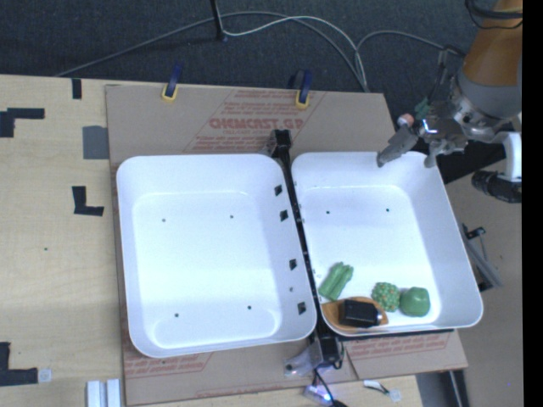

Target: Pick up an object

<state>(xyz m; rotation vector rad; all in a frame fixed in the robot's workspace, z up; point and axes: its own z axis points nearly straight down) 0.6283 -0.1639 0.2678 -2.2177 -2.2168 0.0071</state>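
Nearest the camera, along the near wall of the right bin [441, 219], a small cluster of objects is seen, and the right bin is taken as the landmark for everything below.

By size, the desk [51, 253] comes first, with a cardboard sheet [246, 121] laid on it under both bins. The left bin [204, 253] is set just beside the right bin, the two touching along a dark centre seam. The arm [496, 49] is seen beyond the far right corner of the right bin, and the gripper [409, 148] is held above that bin's far rim, well apart from the cluster. Its two fingers are seen spread apart with nothing between them, so it is judged open and empty.

Inside the right bin, at its near wall, a tan dish-like piece [335, 312] is found with a black object [360, 314] resting on it. A green ribbed piece [337, 280] lies just beside them towards the centre seam, and a knobbly green piece [386, 295] touches a smooth green piece [415, 301] towards the near right corner.

No object is yet picked up. Trouble is judged likely from the crowding: a descent could be blocked by the near wall, two touching pieces could be caught at once, or the rounded green pieces could be squeezed out sideways. The black object could also be tipped off the dish if it is struck off-centre.
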